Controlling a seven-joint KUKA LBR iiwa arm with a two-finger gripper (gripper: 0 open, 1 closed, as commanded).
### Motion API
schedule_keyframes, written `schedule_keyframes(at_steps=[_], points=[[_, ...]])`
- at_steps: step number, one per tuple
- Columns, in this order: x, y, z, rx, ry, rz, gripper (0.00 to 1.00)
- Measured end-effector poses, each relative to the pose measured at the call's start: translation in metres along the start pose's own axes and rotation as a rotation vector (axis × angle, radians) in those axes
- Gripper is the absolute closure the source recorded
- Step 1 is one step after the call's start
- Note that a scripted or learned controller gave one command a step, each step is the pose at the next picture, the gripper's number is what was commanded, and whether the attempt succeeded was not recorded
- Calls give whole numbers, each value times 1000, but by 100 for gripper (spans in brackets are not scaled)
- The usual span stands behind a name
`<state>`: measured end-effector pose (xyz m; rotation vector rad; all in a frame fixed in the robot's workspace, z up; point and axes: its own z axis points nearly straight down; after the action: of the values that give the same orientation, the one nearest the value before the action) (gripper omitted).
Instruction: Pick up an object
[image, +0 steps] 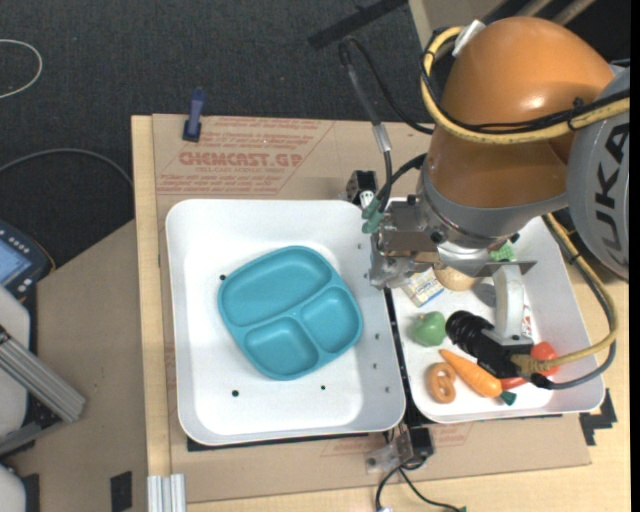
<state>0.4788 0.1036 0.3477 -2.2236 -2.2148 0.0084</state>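
Note:
The right bin (572, 300) holds several small items: a green round fruit (429, 327), an orange carrot (471, 372), a brown pretzel (441, 383), a small printed packet (425, 289), a beige rounded piece (455, 278) and a red bit (543, 351). My gripper (398, 258) hangs low over the far left corner of this bin, just left of the packet, by the wall between the bins. The big orange wrist band (520, 85) covers most of it from above. I see nothing held in it.
A blue three-compartment plate (290, 312) lies in the middle of the left bin (200, 330). The arm's bulk hangs over the far half of the right bin. Cardboard (240, 150) lines the bench behind the bins.

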Motion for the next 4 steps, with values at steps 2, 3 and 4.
schedule_keyframes(at_steps=[2, 3, 4], points=[[75, 12, -82, -9, 2, -6, 100], [64, -1, -6, 3, -1, -2, 100], [28, -1, 86, 5, -3, 2, 100]])
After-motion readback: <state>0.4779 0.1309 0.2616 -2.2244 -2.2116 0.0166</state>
